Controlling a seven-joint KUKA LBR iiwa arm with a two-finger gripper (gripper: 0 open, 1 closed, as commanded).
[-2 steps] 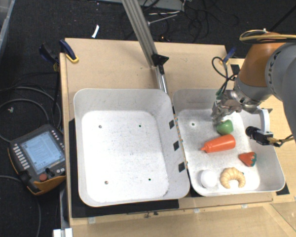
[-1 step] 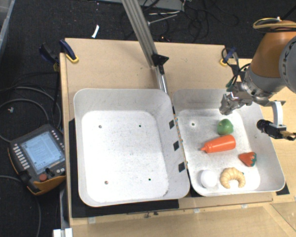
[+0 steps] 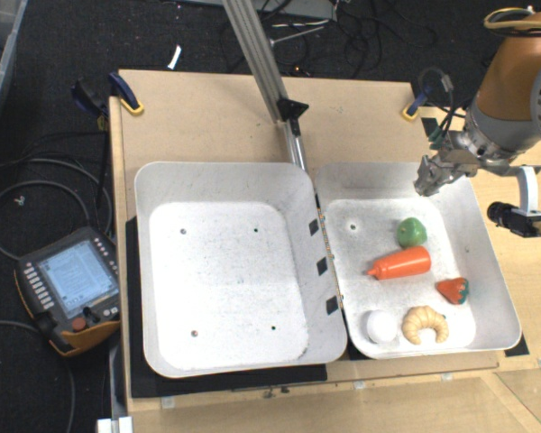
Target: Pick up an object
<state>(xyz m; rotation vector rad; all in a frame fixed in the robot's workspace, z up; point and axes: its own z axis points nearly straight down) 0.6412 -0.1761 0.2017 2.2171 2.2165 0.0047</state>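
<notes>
Jaws (image 3: 430,185) sit at the arm's tip over the far rim of the right bin (image 3: 487,242), pointing down & toward the left; can't tell from this angle whether they're open or closed, and nothing is seen betw. them. Above them the grey wrist rises to the orange band (image 3: 514,70) at the top right.

Nearest item to the jaws: a green round fruit (image 3: 412,232), lying in the right bin, near but apart from the tip. Just below it an orange carrot (image 3: 400,263) lies roughly crosswise, thick end to the right, close to the green fruit. To the right of the carrot, near the bin's right wall, a small red strawberry (image 3: 452,290) w/ a green cap. At the near end of the bin a tan croissant (image 3: 426,324) curves w/ ends toward the near rim, and just beside it on the left a white egg (image 3: 380,327).

Left bin (image 3: 153,242) lies next to the right one, their rims overlapping in the middle. Both rest on the tan surface (image 3: 207,115). A metal pole (image 3: 257,48) slants from the top centre down to where the bins meet. Orange clamps at the far corners of the surface. A teach pendant (image 3: 68,287) w/ a lit screen lies on the dark floor at left.
</notes>
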